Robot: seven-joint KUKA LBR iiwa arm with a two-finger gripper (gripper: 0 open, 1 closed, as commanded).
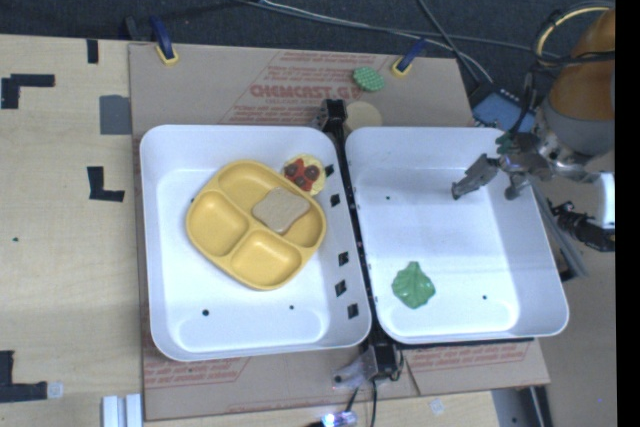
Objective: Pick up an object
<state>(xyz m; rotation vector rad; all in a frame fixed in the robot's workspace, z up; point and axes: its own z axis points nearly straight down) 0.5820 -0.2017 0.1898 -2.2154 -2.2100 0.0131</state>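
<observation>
A green leafy lump (412, 284) lies on the floor of the right bin (520, 315), toward its front. In the left bin sits a yellow divided plate (228, 220) with a tan slice of bread (280, 209) on it and a small red and dark berry-like piece (303, 174) at its far corner. My gripper (492, 179) hangs over the right bin's far right part, well behind and to the right of the green lump. Its fingers (468, 185) are spread open with nothing between them.
The left bin (170, 315) and right bin meet at a black clipped seam (345, 215). A small green textured piece (368, 78) lies on the cardboard behind the bins. Cables cross the dark floor at the back.
</observation>
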